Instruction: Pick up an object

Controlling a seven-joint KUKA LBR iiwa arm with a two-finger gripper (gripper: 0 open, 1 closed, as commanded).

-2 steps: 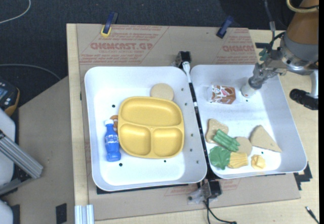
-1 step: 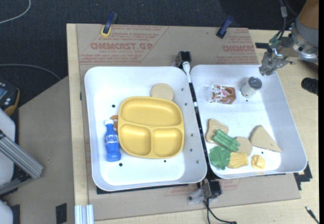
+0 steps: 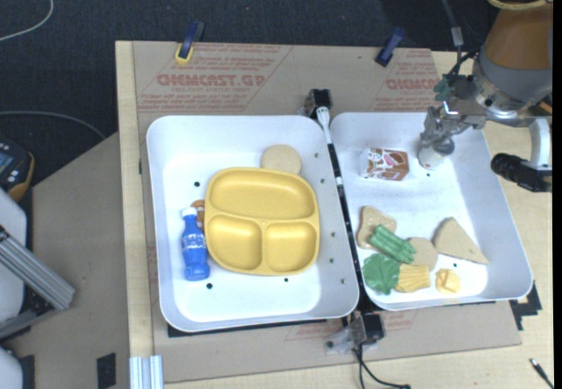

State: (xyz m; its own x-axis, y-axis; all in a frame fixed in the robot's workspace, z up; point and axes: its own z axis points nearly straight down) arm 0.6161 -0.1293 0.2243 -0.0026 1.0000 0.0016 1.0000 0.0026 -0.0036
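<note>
Bench fitted with two shallow white bins side by side. Left bin (image 3: 167, 159): holds a large yellow divided tray (image 3: 261, 220) at centre; a blue bottle (image 3: 194, 247) lying touching the tray's 9 o'clock edge; a pale round disc (image 3: 281, 158) just beside the tray at 12 o'clock. Right bin (image 3: 505, 229): a red-and-white wrapped packet (image 3: 386, 164) toward 11 o'clock; a tan wedge (image 3: 458, 241) at 4 o'clock; a cluster of play food at 7 o'clock, comprising a bread-like slice (image 3: 376, 222), a green vegetable piece (image 3: 390, 245), a second green piece (image 3: 380, 272), a yellow corn-like item (image 3: 414, 277), and a small yellow cheese block (image 3: 448, 281) at 6 o'clock. Arm: grey with orange band, entering from the 2 o'clock corner of the view, wrist pointed downward. Gripper (image 3: 436, 147): poised over the right bin's 12 o'clock region, just to the 3 o'clock side of the packet and apart from it; nothing is seen between the fingers, and how far apart they stand cannot be told at this size. Task status: judged not yet accomplished; every object rests in its bin, none lifted. Remaining: descent onto a chosen item, closure, lift. Likeliest candidate, by nearness, is the packet.
</note>
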